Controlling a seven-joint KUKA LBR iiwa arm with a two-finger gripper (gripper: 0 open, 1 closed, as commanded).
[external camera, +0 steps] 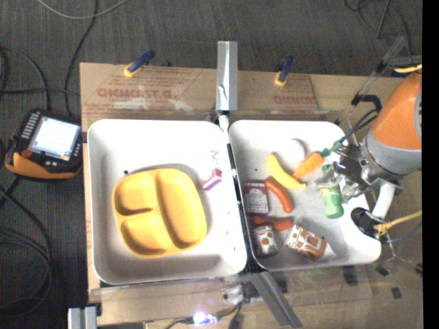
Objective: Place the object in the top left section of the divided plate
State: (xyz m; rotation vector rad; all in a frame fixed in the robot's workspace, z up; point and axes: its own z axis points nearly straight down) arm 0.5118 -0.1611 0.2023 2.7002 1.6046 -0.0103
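We see claw [341,175] over right bin [312,132], at its right side; whether it stands open or closed, we cannot tell; green bottle [332,202] just below claw, long axis near upright in view, cap end toward claw, contact unclear; carrot [309,164] just left of claw, slanted, leafy end pointing up-right at claw; banana [282,171] and sausage [279,193] further left; yellow divided plate [160,210] far left of claw, in left bin [103,146]; pink item [212,179] beside plate's upper right.

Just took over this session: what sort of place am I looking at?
Probably a robotics lab bench, not a kitchen: two white bins clamped on a board, toy food like a carrot beside a yellow divided plate, a teach pendant, and loose cables on carpet.
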